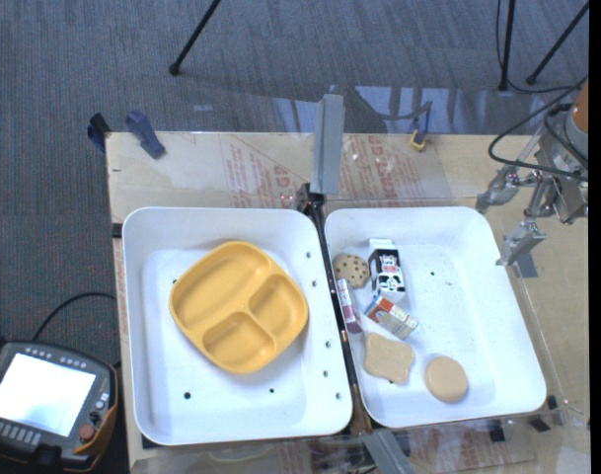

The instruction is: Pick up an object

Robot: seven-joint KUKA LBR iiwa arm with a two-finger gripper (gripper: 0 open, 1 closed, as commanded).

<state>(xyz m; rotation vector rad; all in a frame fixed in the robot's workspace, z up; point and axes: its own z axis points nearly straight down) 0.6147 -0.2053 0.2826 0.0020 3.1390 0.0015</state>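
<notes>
Sitting nearest in the right bin (pixel 478 227): round tan disc (pixel 446 378), toast slice (pixel 389 358). Farther in: small carton (pixel 391 317), black-and-white box (pixel 386 269), cookie (pixel 350 268). Beyond its right rim: gripper (pixel 525 235), possibly open, holding nothing; blurred, cannot tell.

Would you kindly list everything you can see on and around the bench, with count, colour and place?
bins: two, white, side by side on the bench
plate: one, yellow, three compartments, in the left bin
cookie: one, tan with dark spots, right bin, near its left wall
carton: one, black and white, right bin, beside the cookie
small box: one, red and white, below the carton
tube: one, pinkish, along the right bin's left wall
toast slice: one, tan, right bin
round disc: one, tan, right of the toast slice
tablet: one, lit screen, floor at lower left
end effector: one, grey, over the right bin's right rim
</notes>
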